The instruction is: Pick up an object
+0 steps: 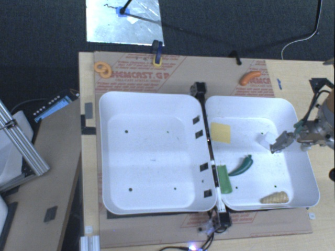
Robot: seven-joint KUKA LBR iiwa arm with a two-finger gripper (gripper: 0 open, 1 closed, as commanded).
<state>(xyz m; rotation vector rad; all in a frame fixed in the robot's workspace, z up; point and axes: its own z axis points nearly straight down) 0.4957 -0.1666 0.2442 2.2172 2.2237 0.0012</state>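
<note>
Objects, a yellow card [220, 132], green pepper [242, 166] and corn [275, 197], lay ungrasped in the right bin [309, 179]; gripper [278, 142], at right-centre, grip state unclear, held nothing visible; pick remained undone.

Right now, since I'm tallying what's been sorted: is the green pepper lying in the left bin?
No, the green pepper lies in the right bin, near the yellow square.

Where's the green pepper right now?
The green pepper lies in the right bin, near its middle, below the yellow square and above the green block.
</note>
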